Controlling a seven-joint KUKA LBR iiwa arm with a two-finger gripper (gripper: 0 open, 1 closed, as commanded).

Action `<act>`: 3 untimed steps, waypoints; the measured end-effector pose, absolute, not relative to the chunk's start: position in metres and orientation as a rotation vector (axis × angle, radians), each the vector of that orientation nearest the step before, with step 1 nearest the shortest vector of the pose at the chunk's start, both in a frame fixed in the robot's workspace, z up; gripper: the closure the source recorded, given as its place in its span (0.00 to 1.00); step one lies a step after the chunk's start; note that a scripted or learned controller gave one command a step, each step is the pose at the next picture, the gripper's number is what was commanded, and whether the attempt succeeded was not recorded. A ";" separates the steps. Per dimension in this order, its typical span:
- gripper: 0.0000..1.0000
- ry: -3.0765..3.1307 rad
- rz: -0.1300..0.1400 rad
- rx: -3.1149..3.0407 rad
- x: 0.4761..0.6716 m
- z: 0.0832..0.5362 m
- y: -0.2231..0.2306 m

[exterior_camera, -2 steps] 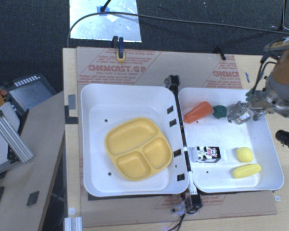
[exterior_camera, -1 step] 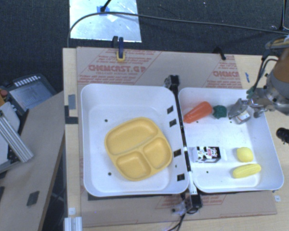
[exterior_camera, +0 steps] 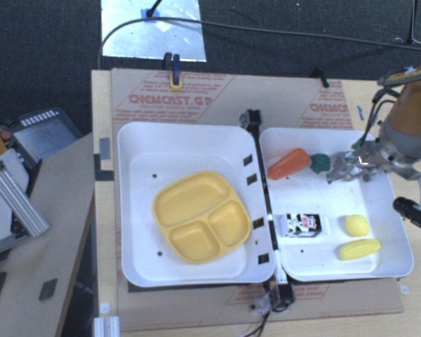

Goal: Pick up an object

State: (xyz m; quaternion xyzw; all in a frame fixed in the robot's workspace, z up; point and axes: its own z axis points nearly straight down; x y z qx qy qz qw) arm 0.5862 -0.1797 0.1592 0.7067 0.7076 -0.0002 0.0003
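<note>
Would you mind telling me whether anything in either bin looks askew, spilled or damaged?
Nothing stands out. The yellow divided plate lies flat in the left bin; the carrot, small carton, lemon and corn lie separately in the right bin.

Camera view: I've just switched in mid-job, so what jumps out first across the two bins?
The yellow divided plate fills the middle of the left bin. In the right bin, an orange carrot with a green top lies near the far edge, just left of the pincer reaching in from the right. Nearer the front sit a small black-and-white carton, a lemon and a corn cob.
</note>
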 end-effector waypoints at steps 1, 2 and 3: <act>0.00 2.224 -0.001 2.220 0.585 0.118 -0.181; 0.00 2.223 0.000 2.219 0.586 0.084 -0.180; 1.00 2.221 0.003 2.217 0.587 0.096 -0.181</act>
